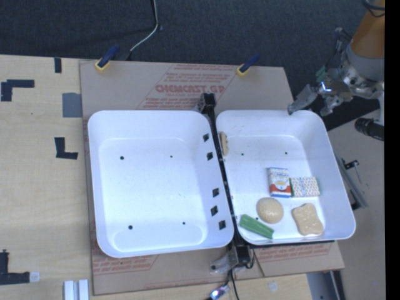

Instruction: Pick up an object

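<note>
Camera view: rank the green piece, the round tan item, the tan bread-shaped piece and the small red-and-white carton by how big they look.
Largest to smallest, roughly:
1. tan bread-shaped piece
2. round tan item and small red-and-white carton, too alike to split
3. green piece, long but thin
All lie close together in the right bin, so nearness matters little.

A pale wooden worktop point(37, 186) carries a brown cardboard sheet point(181, 86) with red printing, pinned at its far edge by two blue and yellow clamps point(107, 57). Dark tape marks point(62, 150) dot the wood at the left. Beyond the far edge lies dark blue carpet point(250, 11), crossed by a thin cable point(150, 24).
</note>
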Controlling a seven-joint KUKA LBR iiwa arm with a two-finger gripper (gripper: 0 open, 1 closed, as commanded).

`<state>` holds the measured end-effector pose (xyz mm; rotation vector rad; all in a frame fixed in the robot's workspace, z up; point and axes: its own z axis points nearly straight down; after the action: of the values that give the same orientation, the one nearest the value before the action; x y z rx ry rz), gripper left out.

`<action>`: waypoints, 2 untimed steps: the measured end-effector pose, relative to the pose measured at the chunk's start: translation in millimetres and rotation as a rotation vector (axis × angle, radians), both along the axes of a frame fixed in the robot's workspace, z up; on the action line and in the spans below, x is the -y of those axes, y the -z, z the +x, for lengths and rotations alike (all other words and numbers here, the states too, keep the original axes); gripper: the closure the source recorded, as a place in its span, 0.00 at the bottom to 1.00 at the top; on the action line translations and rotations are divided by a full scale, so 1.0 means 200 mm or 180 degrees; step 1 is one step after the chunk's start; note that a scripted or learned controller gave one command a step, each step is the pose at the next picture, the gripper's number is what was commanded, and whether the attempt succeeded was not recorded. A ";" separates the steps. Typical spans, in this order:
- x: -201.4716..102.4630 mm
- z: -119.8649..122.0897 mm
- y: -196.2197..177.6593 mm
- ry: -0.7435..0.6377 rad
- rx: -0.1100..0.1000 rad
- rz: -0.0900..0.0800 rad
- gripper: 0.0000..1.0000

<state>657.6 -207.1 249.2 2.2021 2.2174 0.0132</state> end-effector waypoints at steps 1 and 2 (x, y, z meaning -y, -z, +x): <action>-0.07 0.05 0.87 0.0009 -0.0069 0.0015 0.00; 0.08 -0.18 0.81 0.0025 -0.0047 0.0011 0.00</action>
<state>622.0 -222.8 86.7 2.2199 2.2178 0.0004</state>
